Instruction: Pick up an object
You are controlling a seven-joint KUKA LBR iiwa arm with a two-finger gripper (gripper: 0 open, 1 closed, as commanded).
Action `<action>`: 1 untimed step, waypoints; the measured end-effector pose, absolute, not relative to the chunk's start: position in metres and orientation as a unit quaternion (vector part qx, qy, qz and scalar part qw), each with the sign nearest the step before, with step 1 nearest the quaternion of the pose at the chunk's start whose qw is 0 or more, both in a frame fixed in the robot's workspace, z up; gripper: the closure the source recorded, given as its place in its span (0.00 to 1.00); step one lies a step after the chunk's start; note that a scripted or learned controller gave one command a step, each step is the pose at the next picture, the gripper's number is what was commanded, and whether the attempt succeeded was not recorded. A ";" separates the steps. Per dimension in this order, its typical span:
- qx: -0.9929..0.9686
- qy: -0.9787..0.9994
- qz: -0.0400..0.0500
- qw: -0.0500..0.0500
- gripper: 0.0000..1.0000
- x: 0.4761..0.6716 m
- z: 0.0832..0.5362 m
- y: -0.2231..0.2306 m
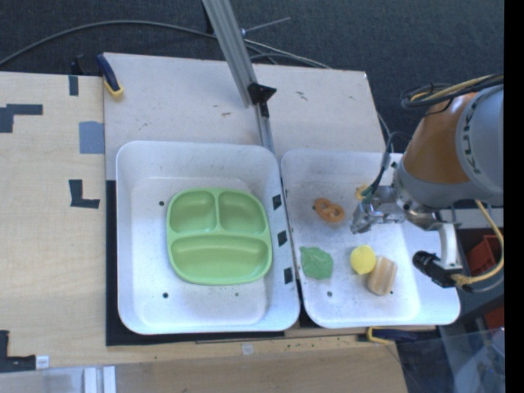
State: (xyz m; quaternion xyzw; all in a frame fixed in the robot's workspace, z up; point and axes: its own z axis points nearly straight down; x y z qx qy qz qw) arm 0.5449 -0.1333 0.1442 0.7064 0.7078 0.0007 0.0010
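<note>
- The two-finger metal gripper (366, 219) is being held low in the right white bin (344, 160), just above the round yellow ball (363, 259); whether it is open cannot be told.
- The ball is lying against the tan wooden block (381, 275); a descent centred on one object is being called for, so the neighbour is not being nudged.
- The brown pretzel-shaped piece (329, 210) is lying apart, an easier target.
</note>
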 end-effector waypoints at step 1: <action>0.706 0.708 0.001 0.002 1.00 0.548 0.207 -0.132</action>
